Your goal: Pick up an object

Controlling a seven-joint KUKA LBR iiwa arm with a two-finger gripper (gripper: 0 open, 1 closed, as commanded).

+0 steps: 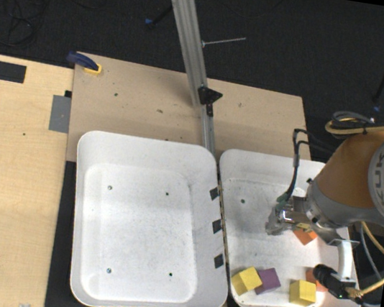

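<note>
My gripper [282,220] hangs low over the middle of the right bin [260,179], reaching in from the right. An orange block [303,236] lies just right of it, partly hidden under the wrist; nothing shows between the fingers. Near the bin's front edge lie a yellow block [246,280] touching a purple block [269,279]. Further right sits a second yellow block [303,292], with a small orange piece [311,277] behind it.
The left bin [104,153] stands beside the right one, joined by black clips along the shared wall. A slanted aluminium rail [194,55] rises behind the bins. The wooden bench extends to the left and back.
</note>
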